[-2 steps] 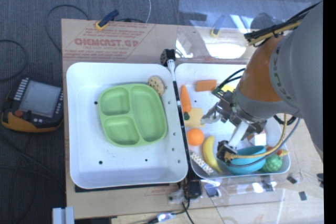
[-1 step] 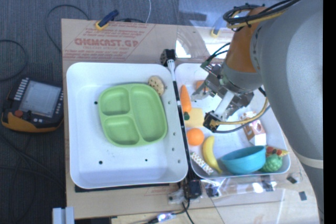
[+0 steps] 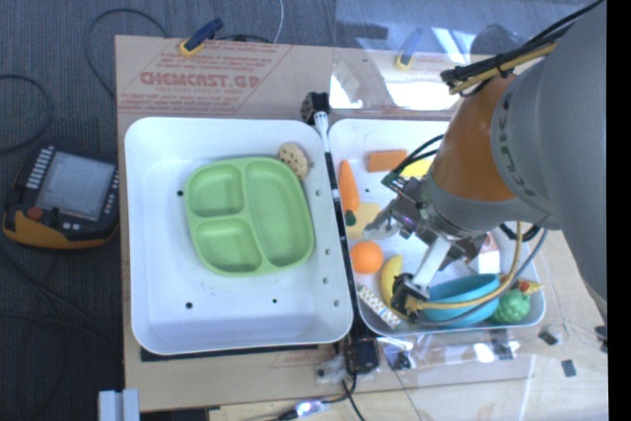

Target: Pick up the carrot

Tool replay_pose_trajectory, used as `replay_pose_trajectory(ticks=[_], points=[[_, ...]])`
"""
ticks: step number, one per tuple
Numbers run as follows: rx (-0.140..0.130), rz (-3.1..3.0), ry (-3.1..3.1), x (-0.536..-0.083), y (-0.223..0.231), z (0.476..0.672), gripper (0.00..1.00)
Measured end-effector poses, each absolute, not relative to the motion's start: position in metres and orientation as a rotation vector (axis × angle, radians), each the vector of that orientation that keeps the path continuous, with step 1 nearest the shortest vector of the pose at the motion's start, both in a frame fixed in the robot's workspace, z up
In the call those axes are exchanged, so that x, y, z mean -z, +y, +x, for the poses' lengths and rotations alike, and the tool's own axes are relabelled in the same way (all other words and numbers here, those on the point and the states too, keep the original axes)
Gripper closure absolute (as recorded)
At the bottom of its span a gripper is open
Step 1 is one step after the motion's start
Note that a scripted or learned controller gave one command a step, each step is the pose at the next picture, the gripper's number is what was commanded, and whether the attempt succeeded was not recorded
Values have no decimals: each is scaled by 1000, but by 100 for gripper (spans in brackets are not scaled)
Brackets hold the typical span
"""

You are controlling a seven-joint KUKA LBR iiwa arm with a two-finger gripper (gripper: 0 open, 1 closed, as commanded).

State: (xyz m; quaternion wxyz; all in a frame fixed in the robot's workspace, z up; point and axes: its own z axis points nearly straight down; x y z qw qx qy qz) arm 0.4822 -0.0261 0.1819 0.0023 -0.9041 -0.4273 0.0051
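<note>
The carrot [image 3: 347,188] is a slim orange piece lying lengthwise along the left wall of the right bin [image 3: 347,138], with its narrow end toward the back. My gripper [image 3: 387,220] hangs low over the middle of that bin, just right of the carrot's near end. The grey wrist and the orange-banded arm cover much of the bin behind it. Nothing shows in the gripper's grasp.
The right bin is crowded: an orange block [image 3: 386,160], a yellow piece [image 3: 418,170], an orange ball [image 3: 367,257], a banana [image 3: 391,269], a blue bowl [image 3: 465,295], a green broccoli [image 3: 513,308]. The left bin [image 3: 148,242] holds a green divided plate [image 3: 248,214] and a cookie [image 3: 292,156].
</note>
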Motion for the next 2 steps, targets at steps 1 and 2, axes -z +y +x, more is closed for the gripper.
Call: replay_pose_trajectory(ticks=[1,2], points=[[-14,-2837,-1340,-182,-26,483,0],[-14,-2837,-1340,-182,-26,483,0]])
